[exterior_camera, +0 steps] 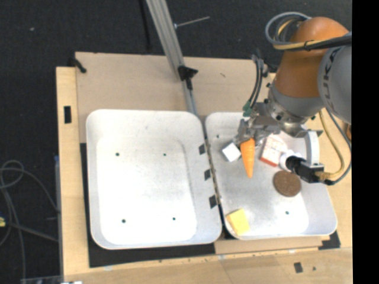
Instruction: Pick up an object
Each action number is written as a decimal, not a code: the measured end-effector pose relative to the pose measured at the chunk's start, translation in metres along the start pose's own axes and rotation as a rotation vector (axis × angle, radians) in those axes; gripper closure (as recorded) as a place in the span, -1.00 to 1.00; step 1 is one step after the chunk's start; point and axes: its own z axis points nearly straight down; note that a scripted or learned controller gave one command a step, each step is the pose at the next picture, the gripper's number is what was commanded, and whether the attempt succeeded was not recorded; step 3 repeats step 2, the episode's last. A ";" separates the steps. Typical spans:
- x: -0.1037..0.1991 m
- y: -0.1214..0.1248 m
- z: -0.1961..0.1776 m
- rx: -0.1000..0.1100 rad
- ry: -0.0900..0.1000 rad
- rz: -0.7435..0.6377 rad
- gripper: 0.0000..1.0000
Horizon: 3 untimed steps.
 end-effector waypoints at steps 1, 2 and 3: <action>0.044 0.017 -0.005 -0.001 0.001 -0.001 1.00; 0.096 0.026 0.011 0.002 0.001 -0.001 1.00; 0.096 0.026 0.011 0.002 0.001 -0.001 1.00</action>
